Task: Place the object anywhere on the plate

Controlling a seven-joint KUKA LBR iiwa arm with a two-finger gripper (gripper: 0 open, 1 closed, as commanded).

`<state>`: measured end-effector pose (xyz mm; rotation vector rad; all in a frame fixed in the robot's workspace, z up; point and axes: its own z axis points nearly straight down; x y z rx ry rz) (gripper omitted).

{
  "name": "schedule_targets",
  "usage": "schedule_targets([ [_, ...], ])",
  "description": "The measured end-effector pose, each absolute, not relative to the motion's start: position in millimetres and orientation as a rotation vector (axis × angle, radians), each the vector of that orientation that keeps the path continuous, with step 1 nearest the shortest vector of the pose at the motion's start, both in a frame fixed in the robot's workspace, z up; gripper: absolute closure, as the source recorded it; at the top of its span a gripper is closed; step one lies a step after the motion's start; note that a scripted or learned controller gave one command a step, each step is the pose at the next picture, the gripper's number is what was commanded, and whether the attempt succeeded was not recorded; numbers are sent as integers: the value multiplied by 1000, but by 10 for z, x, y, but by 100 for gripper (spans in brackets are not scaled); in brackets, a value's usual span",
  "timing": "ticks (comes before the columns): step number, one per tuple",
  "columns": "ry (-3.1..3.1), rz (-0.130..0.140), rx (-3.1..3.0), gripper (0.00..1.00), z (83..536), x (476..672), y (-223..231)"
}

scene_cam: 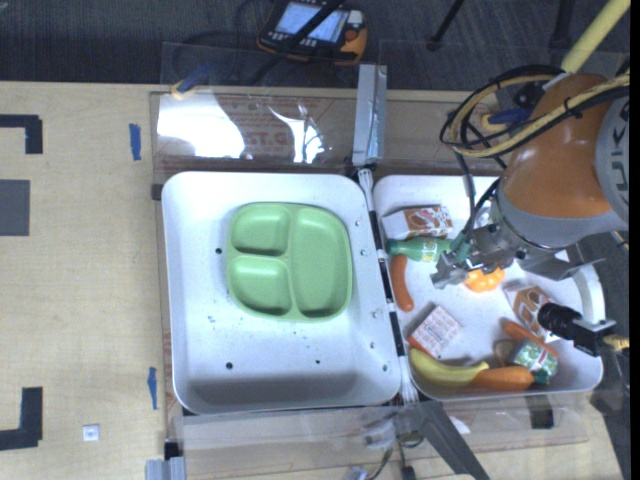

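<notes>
The hand [462, 265] hangs low in the right bin [585, 383], just beside an orange fruit [486, 281], presumably to pick it (whether it grips anything I cannot tell). The green plate [290, 258] waits bare in the left bin [190, 298].

Arm reaching into the right bin while the green plate is sitting in the left one.

The grey arm with its orange band is coming in from the right, and its two-finger gripper [462, 265] is hanging low over the shallow white right bin [585, 378], just beside a small orange object [485, 281]. A yellow banana [445, 370], an orange carrot [508, 376], a red sausage [402, 282] and small printed packets are lying around it. The pale green three-compartment plate [291, 259] is resting in the shallow white left bin [190, 298].
</notes>
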<state>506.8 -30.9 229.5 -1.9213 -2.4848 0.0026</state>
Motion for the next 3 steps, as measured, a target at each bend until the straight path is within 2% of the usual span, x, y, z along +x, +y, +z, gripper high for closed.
schedule_targets([
  [1,-2775,0,-1472,100,2122,5173,-815],
  [2,-2915,-2,-1183,100,1848,5605,-299],
  [3,-2994,-4,-969,100,2247,6170,488],
])
